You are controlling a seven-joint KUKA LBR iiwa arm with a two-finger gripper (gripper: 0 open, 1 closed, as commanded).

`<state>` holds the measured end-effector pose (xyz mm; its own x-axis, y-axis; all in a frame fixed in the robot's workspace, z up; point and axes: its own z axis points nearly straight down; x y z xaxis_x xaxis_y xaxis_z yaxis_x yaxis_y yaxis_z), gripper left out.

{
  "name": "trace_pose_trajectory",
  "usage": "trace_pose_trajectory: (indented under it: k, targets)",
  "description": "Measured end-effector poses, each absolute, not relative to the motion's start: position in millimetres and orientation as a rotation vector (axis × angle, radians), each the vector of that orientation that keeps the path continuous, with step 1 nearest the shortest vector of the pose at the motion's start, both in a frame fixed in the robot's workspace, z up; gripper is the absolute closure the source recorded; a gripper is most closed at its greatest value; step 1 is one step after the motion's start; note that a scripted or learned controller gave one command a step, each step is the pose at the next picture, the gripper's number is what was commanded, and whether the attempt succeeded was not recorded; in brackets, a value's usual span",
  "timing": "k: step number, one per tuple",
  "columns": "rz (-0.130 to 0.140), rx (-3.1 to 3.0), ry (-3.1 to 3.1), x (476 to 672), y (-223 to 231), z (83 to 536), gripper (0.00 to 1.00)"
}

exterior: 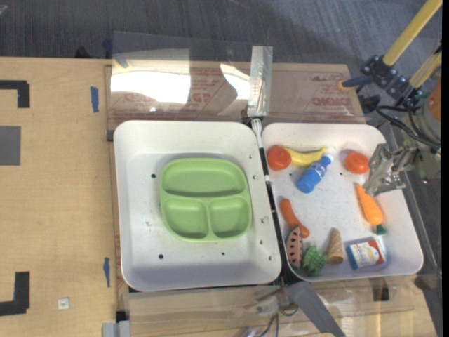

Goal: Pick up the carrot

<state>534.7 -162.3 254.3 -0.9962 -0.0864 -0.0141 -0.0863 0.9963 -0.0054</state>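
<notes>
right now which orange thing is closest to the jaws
The carrot, long with a green tip, just below the gripper; the round orange ones sit further off.

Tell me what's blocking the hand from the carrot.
Nothing visible. The hand sits right above the carrot's upper end in the right bin. The orange ball and the small carton lie clear of it.

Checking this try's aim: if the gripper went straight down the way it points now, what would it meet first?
Probably the carrot: the gripper sits just above its orange top end in the right bin. Height is unclear from this slanted view.
</notes>
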Motion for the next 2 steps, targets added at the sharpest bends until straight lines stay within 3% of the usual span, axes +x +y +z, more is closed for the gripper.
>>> trace_pose_trajectory:
  k: [1,2]
  targets:
    - [-0.014,-0.150,3.119,540.7,-226.0,384.4,1.00]
    - [0.010,-0.485,3.110,563.6,-221.4,157.8,1.00]
